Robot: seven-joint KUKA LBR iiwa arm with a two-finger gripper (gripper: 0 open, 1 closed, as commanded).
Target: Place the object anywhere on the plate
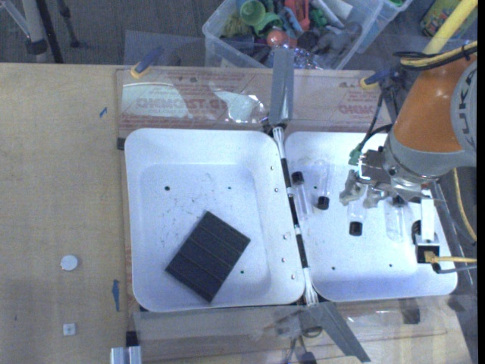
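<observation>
- A dark ribbed rectangular plate (pixel 208 255) is seen lying flat and turned on a diagonal in the left bin (pixel 144 203), toward the bin's front half.
- The gripper (pixel 371 196) is seen over the right bin (pixel 447 283), well apart from the plate, on the far side of the divider between the bins.
- Jaw opening cannot be told; nothing can be made out as held.
- Small clear cylindrical items with black caps (pixel 322 202) are seen scattered in the right bin, near the gripper and well apart from the plate. One of these is presumably the object to be placed; which one cannot be told.
- Handling, judged: light, rigid, smooth plastic, likely slippery and prone to rolling when lying down. A grasp across the body near the cap would be expected to hold best.
- On the ribbed plate, rolling should be limited if the item is laid along the grooves.
- Reddish printed lettering is seen on the cardboard strip (pixel 174 101) behind the left bin, beyond the plate; it is too blurred to be read.
- No brand or label is legible on the plate.
</observation>
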